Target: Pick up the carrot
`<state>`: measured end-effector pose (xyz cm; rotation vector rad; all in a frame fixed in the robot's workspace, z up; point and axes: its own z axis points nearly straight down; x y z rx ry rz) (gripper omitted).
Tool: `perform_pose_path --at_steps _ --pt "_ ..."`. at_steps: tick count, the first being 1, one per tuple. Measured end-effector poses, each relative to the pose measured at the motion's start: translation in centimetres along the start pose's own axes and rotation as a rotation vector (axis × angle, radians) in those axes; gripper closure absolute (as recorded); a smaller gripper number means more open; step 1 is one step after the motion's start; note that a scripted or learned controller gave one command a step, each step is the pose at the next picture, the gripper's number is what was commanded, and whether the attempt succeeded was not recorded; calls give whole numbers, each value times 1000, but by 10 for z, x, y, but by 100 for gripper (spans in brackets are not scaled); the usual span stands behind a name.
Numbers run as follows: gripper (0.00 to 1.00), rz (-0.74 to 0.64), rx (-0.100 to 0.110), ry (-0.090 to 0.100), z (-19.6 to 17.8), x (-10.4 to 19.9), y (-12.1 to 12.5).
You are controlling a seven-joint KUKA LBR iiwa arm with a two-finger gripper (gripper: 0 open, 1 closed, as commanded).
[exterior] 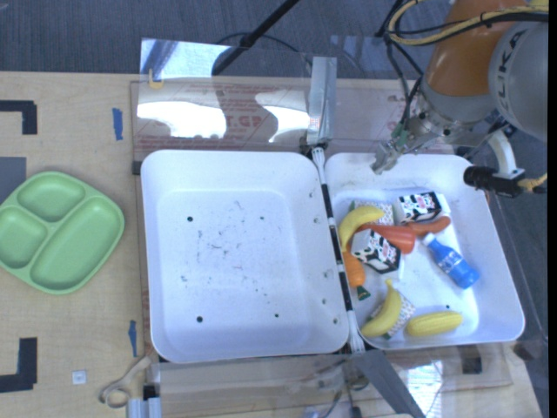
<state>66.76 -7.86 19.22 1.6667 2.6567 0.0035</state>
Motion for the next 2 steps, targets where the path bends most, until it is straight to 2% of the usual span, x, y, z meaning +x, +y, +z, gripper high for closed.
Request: perform_pose_path --at_steps 1,2 --pt "100 -136 3 5 3 43 -15" --pt "100 78 1 2 6 59 5"
